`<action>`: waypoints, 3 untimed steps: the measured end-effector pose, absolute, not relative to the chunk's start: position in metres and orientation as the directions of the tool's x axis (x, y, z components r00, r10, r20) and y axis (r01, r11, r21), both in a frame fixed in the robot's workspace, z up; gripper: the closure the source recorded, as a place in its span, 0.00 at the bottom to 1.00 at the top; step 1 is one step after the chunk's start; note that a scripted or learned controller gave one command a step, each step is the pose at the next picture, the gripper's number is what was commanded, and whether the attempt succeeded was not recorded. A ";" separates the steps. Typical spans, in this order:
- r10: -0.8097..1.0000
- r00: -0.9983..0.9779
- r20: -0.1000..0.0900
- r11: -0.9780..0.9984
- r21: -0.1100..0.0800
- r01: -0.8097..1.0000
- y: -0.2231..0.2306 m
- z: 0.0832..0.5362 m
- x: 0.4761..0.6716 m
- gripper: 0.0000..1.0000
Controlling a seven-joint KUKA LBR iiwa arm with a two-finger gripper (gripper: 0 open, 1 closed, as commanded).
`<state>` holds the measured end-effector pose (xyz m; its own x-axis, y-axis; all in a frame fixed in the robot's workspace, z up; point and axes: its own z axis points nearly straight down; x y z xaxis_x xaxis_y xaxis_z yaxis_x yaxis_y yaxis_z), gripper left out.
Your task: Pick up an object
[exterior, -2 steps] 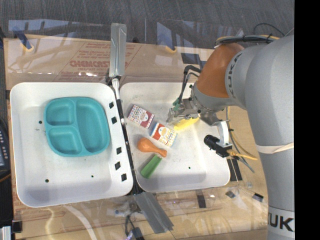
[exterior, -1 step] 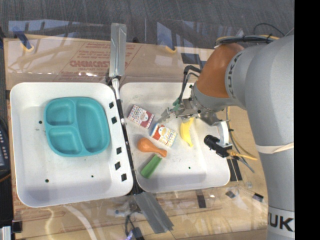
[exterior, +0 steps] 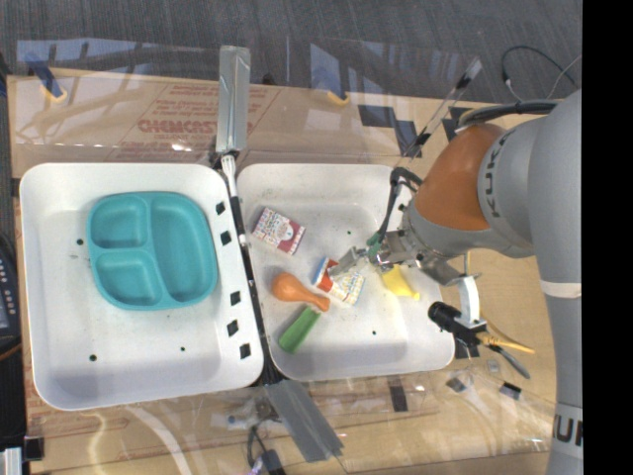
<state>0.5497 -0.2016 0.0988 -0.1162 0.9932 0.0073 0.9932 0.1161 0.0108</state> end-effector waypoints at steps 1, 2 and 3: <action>0.992 -0.129 -0.005 0.129 0.014 0.992 -0.169 0.099 0.506 0.00; 0.953 -0.302 0.003 0.302 -0.003 0.953 -0.141 0.117 0.478 0.00; 0.970 -0.243 0.001 0.243 -0.001 0.970 -0.119 0.152 0.482 0.00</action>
<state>0.4817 -0.1186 0.1515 -0.2434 0.9699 0.0006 0.9699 0.2434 -0.0012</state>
